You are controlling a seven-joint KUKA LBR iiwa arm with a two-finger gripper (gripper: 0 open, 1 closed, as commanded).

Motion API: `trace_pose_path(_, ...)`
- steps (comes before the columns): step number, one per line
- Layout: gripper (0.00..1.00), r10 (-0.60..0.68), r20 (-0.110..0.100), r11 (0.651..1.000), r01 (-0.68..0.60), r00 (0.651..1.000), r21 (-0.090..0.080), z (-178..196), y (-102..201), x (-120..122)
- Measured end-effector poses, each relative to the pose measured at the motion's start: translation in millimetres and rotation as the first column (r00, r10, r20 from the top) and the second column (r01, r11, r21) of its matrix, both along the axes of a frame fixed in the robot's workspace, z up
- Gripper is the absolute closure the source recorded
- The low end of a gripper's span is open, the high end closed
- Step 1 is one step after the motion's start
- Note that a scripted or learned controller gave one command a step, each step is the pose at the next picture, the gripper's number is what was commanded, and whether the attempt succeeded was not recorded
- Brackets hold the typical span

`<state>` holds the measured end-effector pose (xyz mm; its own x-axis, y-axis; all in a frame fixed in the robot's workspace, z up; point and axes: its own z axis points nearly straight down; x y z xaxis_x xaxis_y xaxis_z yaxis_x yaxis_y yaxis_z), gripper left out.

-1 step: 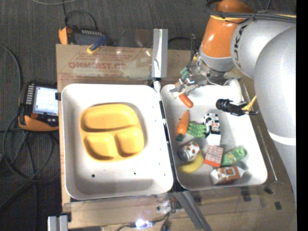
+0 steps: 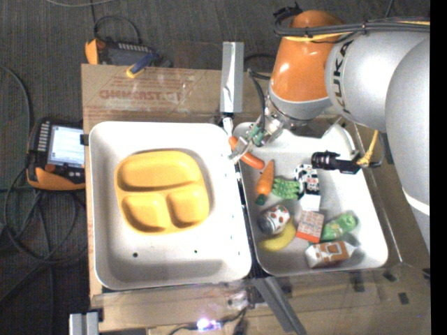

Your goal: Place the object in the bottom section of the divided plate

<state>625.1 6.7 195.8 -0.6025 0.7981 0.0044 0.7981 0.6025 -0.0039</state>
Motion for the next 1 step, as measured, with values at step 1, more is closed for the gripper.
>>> trace_pose_path(1,1.0,-0.043,-0.002,0.999,0.043,0.999,-0.001,-14.5,59.4,-32.4)
